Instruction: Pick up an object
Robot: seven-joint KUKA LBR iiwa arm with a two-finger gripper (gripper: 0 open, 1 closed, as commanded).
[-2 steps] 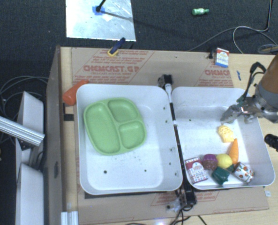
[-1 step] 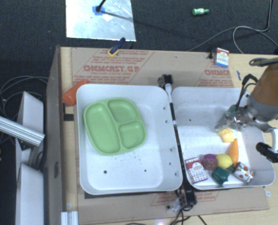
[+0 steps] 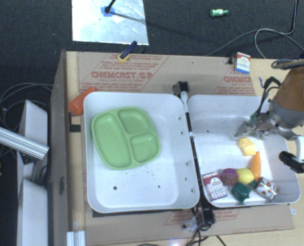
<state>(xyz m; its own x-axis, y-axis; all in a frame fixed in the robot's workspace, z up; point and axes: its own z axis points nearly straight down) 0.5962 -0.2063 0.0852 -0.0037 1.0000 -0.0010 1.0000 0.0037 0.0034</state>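
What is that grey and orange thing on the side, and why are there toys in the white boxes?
That grey and orange thing is a robot arm. It reaches in from the right, and one camera up high looks down on it at a slant. Its hand is down over the right bin, just above a pale yellow toy. I can't tell if it is holding anything.

The right bin has small play things: an orange carrot, a dark red ball, a yellow ball, a green block and a small red-and-white card. The left bin has a green tray with three sections.

The robot's job is to pick something up.
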